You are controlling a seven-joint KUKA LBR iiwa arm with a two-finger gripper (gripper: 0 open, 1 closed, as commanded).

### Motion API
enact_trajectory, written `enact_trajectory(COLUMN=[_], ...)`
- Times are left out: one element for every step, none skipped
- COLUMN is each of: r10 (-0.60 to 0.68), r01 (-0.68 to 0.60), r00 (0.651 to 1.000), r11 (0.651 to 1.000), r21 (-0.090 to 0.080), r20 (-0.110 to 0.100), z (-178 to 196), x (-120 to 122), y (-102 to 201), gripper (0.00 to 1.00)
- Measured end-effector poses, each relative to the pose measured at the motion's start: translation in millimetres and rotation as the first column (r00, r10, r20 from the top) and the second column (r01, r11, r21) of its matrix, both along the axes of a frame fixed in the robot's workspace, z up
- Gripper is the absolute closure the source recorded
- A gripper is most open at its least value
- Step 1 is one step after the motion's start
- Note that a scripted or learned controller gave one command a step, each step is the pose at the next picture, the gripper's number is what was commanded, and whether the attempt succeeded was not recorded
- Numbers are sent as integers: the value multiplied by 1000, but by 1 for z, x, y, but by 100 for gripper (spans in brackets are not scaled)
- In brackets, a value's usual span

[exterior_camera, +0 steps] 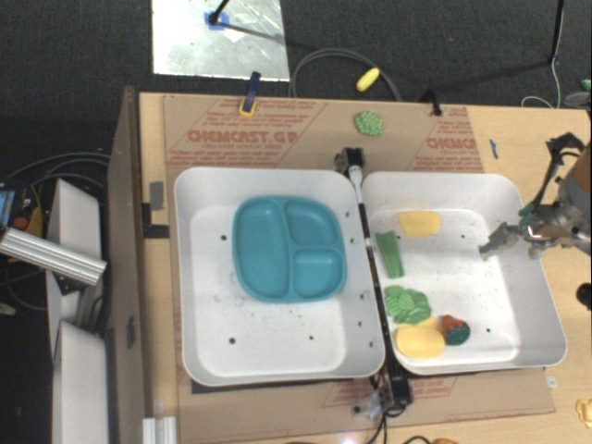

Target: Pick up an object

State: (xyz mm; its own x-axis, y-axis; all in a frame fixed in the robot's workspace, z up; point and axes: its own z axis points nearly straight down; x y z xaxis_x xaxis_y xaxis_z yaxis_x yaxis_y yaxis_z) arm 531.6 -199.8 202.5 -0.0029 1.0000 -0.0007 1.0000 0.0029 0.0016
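Note:
The right bin [518, 340] holds several small items. A yellow piece [419, 223] lies near its far wall. A green stick [389, 253] lies beside the divider, with a green leafy piece [406, 304] below it. Nearer the front sit a second yellow piece [420, 341] and a small red and teal object [453, 328]. My gripper [497, 239] reaches in from the right over the bin's right half, pointing left. It is apart from every item, the yellow piece near the far wall being closest. Nothing shows in its grasp.
The left bin [199, 340] holds a blue divided plate [289, 249]. On the cardboard behind the bins lie a green round item [369, 123] and a yellow object [368, 80]. Cables run along the back and the right edge.

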Motion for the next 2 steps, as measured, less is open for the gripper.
enact_trajectory(r10=[10, 6], r01=[-10, -6], r00=[1000, 1000], r11=[1000, 1000], r21=[5, 1], r20=[-3, 7], z=[-59, -120], x=[38, 123], y=[87, 104], gripper=[0, 0])
